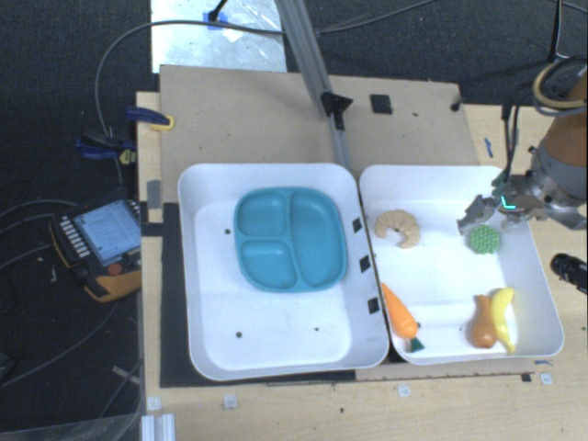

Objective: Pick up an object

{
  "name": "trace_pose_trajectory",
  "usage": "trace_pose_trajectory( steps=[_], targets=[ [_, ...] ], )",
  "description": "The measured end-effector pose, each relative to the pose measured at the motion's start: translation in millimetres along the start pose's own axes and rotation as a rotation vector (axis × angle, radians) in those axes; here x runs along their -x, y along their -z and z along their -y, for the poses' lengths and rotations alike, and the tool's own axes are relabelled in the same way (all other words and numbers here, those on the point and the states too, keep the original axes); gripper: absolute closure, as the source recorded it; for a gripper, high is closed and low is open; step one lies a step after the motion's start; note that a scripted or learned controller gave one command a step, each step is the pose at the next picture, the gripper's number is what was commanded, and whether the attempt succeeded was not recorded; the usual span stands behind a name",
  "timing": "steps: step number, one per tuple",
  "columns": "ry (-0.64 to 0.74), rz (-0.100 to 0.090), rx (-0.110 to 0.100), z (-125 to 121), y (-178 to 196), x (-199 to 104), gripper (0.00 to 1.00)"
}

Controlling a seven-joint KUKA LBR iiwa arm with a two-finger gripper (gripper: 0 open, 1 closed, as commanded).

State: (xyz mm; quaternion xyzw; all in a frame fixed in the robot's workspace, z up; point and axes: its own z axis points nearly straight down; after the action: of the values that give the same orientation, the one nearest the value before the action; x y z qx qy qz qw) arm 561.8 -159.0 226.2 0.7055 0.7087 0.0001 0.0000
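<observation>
Bins sit side by side on my bench, and the arm (562,145) comes in from the right over the right bin (441,274). I see the gripper (484,217) low over that bin's far right part, directly above a small green bumpy ball (484,240). The ball lies just beneath and in front of the grey tool, touching or nearly touching it; I cannot tell whether it is gripped or only lying on the bin floor, and I cannot tell how the tool is set, since the view is too small and blurred there.

Left of the ball, well apart from it, a tan croissant (399,227) rests near the bin's far left side. An orange carrot (401,311) with a dark green tip lies along the near left wall, slanting toward the near edge. In the near right corner I see a yellow banana (504,316) and, touching it on its left, an orange-brown pear-like piece (481,325).

The left bin (211,338) holds a blue divided plate (290,239) with three compartments, set toward the far side.
</observation>
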Motion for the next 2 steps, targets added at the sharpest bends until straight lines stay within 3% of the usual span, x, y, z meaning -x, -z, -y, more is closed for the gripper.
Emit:
trace_pose_trajectory(
  steps=[1, 2],
  targets=[
    [0.000, 0.000, 0.001, 0, 1, 0, 0.00],
    [-0.003, 0.000, -0.002, -7, -60, 1, 0.00]
  ],
)
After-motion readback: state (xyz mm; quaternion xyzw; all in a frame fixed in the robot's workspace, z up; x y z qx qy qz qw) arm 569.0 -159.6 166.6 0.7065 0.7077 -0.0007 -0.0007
